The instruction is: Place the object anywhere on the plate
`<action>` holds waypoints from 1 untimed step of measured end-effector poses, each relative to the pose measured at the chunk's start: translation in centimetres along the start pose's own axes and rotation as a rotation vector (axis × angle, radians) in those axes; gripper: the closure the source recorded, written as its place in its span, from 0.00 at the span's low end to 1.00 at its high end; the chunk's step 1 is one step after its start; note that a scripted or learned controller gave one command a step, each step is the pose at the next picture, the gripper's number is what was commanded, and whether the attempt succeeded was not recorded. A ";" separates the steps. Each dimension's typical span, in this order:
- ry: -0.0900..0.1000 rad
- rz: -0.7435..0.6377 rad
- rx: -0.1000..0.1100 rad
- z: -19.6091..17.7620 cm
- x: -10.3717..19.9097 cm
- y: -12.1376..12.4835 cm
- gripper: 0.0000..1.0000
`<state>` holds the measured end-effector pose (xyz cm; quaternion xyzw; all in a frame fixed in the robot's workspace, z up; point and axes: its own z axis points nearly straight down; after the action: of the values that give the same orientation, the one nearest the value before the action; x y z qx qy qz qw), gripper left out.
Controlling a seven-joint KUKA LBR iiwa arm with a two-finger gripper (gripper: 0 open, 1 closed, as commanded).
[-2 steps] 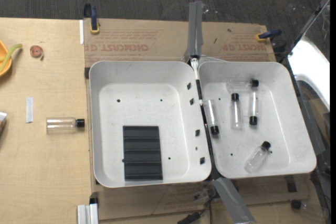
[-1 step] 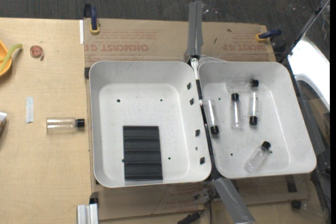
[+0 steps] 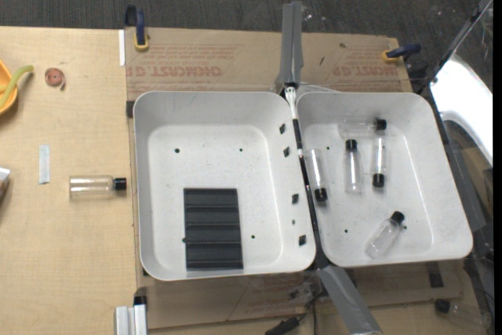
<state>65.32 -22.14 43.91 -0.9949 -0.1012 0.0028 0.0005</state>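
Note:
A black ribbed plate (image 3: 212, 229) lies flat in the front part of the left bin (image 3: 157, 129). Several clear vials with black caps lie in the right bin (image 3: 439, 169). One vial (image 3: 316, 175) rests along the left wall. Two vials (image 3: 352, 165) (image 3: 379, 161) lie side by side in the middle, and another vial (image 3: 362, 126) lies crosswise behind them. A shorter vial (image 3: 386, 234) lies tilted near the front edge. All the vials are apart from the plate.
A loose capped vial (image 3: 96, 185) lies on the wooden bench left of the bins. Clamps (image 3: 137, 27) (image 3: 400, 52) hold the cardboard at the back. A grey bar (image 3: 292, 43) runs up from between the bins. A white curved part (image 3: 463, 90) stands at the right.

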 end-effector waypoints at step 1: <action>0.001 -0.001 -0.001 -0.1 0.1 0.0 0.00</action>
<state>65.40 -22.12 43.97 -0.9948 -0.1018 0.0020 0.0000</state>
